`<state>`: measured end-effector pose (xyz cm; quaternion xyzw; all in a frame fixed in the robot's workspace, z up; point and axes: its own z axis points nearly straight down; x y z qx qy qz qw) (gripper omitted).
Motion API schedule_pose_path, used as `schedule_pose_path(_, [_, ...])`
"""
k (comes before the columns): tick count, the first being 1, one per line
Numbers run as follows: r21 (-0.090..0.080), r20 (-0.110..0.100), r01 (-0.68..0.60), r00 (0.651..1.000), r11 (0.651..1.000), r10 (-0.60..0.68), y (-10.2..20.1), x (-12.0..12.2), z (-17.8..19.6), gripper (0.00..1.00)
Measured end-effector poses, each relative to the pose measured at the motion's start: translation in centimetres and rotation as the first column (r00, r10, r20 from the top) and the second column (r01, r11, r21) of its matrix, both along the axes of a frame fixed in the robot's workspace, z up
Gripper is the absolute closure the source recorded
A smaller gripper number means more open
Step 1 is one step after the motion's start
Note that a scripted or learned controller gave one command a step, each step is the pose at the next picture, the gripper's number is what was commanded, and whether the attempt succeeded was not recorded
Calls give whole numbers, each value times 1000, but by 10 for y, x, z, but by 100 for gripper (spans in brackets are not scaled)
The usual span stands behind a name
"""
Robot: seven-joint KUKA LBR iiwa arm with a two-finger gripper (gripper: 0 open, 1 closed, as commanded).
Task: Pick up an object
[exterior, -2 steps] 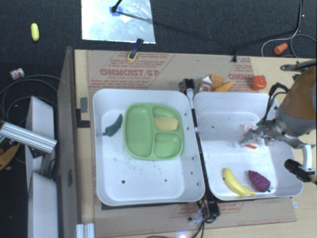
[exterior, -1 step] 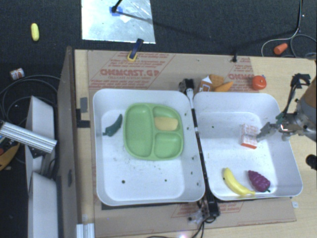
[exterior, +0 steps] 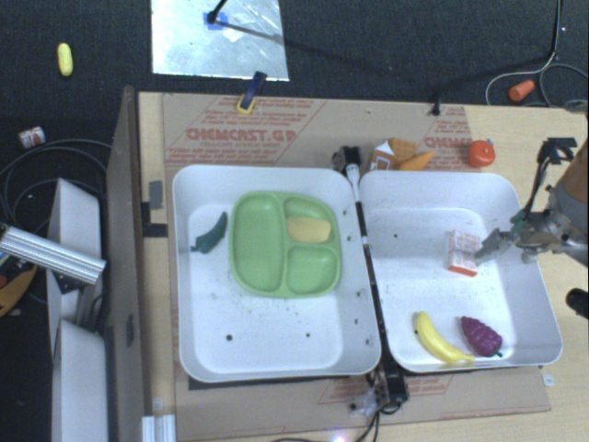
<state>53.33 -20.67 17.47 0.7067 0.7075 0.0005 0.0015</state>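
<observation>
White carton [exterior: 461,250] just beside fingers [exterior: 490,243], ungrasped

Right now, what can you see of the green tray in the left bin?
The green tray is a light green, plastic-looking divided plate with rounded corners and three compartments: one long on its left, two smaller on its right. It lies flat on the left bin's floor, near the centre. A yellow item rests in its upper right compartment. A dark green object lies beside it to the left, apparently not touching.
</observation>
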Motion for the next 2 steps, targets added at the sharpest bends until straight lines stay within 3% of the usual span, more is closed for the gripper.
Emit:
schedule_pose_path(1, [1,-1,-3,1000,1000,3,12,17,-63,0])
schedule_pose_path(2, [2,-4,3,1000,1000,-3,-1,-47,-18,0])
